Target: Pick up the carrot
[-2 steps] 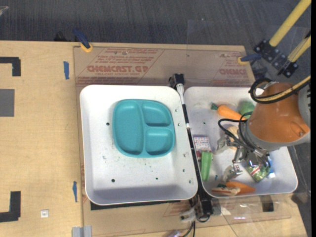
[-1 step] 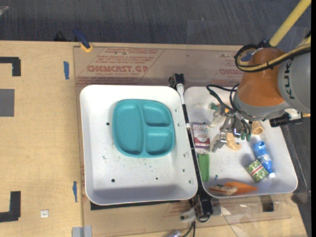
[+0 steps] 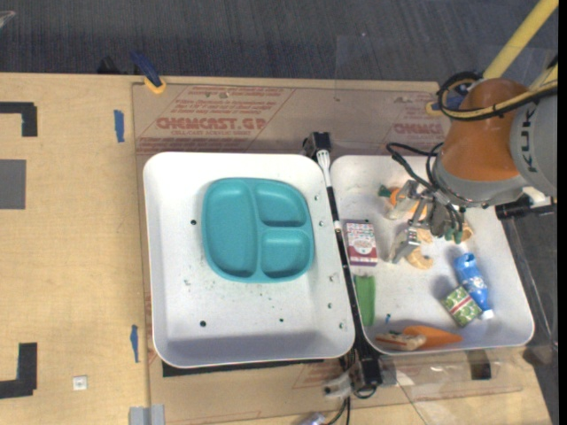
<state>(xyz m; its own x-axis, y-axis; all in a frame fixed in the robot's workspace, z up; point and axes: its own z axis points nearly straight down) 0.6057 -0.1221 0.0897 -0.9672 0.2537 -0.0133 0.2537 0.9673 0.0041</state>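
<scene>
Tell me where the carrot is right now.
The carrot lies in the right bin, along its near edge, just below the green box and well clear of the gripper.

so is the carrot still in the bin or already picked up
In the bin. The carrot lies flat on the right bin floor by its front wall, while the gripper is farther back, apart from it.

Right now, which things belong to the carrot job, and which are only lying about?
Belong to the job:
carrot, at the right bin's near edge
gripper, above the right bin

Lying about:
teal plate in the left bin
small carton
blue bottle
green can
green strip
</scene>
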